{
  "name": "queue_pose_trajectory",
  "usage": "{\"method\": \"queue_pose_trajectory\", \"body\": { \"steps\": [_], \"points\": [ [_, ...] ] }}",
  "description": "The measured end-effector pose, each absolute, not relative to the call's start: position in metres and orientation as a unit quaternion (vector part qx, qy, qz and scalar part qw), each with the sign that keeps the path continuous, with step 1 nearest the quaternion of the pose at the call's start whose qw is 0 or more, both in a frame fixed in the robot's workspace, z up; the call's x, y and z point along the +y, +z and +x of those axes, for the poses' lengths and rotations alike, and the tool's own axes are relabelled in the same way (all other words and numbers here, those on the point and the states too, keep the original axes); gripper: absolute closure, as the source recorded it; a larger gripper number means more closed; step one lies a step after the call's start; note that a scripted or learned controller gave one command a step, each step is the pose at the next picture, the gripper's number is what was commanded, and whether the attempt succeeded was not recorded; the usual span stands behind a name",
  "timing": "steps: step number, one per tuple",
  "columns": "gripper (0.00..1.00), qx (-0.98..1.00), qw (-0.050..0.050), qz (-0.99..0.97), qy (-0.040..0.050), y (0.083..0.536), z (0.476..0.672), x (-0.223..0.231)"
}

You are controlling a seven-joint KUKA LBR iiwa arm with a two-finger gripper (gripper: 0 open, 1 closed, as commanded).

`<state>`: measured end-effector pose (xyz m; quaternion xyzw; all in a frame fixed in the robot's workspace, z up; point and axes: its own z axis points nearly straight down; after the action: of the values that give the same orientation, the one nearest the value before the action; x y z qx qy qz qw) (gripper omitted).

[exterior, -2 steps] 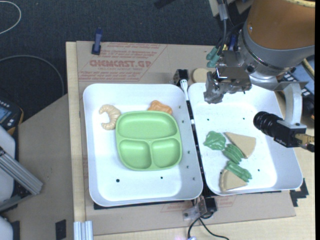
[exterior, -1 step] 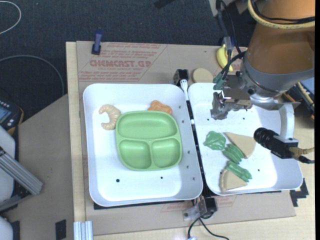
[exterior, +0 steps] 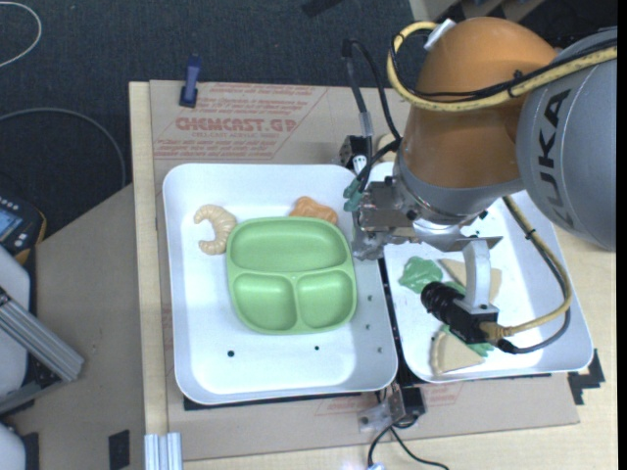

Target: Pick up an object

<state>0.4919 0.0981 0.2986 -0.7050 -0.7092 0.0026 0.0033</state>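
Green plastic catches your eye first: a green divided plate point(exterior: 291, 272) with three compartments lies flat in the left bin point(exterior: 196, 331), close to that bin's right wall. Near the plate's upper left corner you have a pale croissant-shaped piece point(exterior: 216, 226), curled and resting on the bin floor; you cannot tell whether it touches the plate's rim. An orange piece point(exterior: 313, 209) sits at the plate's far edge, partly hidden behind the rim.

Your arm point(exterior: 460, 116) reaches in from the right and hangs over the right bin point(exterior: 519, 262), its orange band covering the far half of that bin. The end effector point(exterior: 374, 231) sits low at the seam between the two bins, just beside the plate's upper right corner. The wrist above hides its working end, so you cannot tell whether it is released or clenched, and nothing shows as grasped.

In the right bin, a green scrap point(exterior: 419, 272) lies near the left wall, a tan wedge point(exterior: 453, 360) lies near the front wall, and a second tan piece point(exterior: 453, 264) lies beside the scrap.

Both bins rest on a cardboard sheet point(exterior: 235, 116) with red lettering, laid on the table point(exterior: 588, 429).
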Motion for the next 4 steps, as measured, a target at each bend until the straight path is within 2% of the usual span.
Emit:
{"method": "queue_pose_trajectory", "body": {
  "steps": [1,2,3,4],
  "points": [
    [1.00,-0.707,-0.005,-0.707,-0.0072,0.428,0.480,0.084],
    [1.00,-0.708,-0.004,-0.706,-0.0064,0.521,0.480,0.093],
    [1.00,-0.705,0.004,-0.709,0.0069,0.370,0.484,0.068],
    [1.00,-0.706,0.001,-0.708,0.0012,0.357,0.505,0.064]
  ]
}}
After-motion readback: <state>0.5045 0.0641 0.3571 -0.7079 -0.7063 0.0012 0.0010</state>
